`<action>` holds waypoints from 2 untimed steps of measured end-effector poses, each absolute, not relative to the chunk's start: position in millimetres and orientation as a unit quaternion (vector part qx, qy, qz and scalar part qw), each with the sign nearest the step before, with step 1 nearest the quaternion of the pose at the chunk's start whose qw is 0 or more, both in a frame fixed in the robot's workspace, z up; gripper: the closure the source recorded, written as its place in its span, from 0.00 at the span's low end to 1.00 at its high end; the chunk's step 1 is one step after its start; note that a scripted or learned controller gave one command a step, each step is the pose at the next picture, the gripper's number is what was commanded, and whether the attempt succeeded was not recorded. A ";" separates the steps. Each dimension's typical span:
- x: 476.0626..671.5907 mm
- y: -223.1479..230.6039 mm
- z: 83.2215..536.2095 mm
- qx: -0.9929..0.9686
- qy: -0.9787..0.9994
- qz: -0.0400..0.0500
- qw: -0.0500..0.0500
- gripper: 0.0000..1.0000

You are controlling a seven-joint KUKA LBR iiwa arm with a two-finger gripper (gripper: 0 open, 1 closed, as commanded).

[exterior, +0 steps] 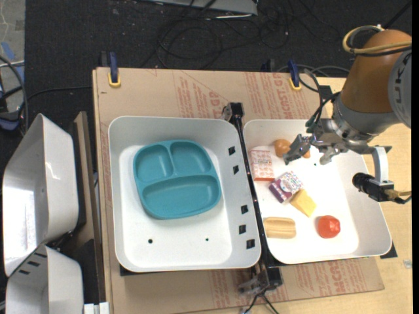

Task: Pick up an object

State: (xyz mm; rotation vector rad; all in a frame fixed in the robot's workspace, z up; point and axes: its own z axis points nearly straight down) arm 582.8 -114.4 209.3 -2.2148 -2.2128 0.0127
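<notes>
A grey arm's gripper hovers over the right bin, beside a small orange ball. I cannot tell how its fingers stand. To pick well, it should centre above one piece standing apart, such as the red tomato, then descend straight.

A brown cardboard-covered counter carries two shallow white bins side by side: the left bin nearer its left edge, the right bin toward its right edge.
</notes>
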 end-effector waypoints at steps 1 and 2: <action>585.5 -114.3 216.3 -0.707 -0.708 0.000 0.000 0.00; 580.6 -119.1 154.5 -0.708 -0.706 0.002 0.002 0.00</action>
